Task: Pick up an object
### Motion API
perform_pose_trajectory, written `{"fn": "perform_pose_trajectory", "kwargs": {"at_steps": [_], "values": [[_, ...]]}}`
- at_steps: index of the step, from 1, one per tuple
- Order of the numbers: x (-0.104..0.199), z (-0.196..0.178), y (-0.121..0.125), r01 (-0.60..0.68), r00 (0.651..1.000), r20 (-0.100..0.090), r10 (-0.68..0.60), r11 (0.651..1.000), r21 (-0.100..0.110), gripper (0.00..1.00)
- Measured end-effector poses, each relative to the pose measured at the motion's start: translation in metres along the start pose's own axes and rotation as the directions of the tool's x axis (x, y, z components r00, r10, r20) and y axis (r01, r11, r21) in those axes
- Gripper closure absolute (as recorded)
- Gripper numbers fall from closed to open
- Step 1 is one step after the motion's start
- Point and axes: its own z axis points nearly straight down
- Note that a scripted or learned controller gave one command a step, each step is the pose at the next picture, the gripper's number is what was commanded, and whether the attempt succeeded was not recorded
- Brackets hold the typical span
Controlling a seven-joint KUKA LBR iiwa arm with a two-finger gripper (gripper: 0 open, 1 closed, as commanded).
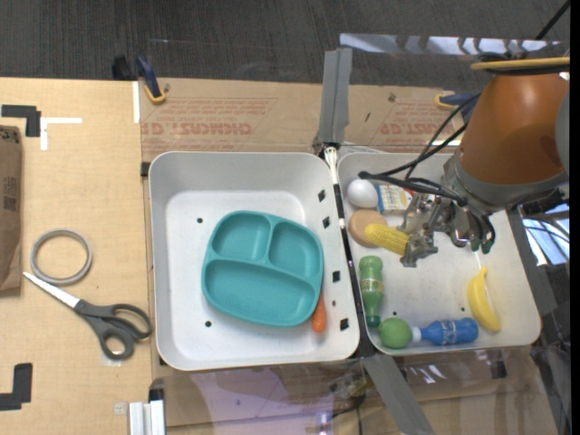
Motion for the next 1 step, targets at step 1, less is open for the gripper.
{"fn": "perform_pose_trajectory", "kwargs": {"at_steps": [1], "values": [[-0.0385, 0.0341, -0.0401, 0.165, 0.986, 0.003, -0.165, 0.986, 0.000, 1.00]]}}
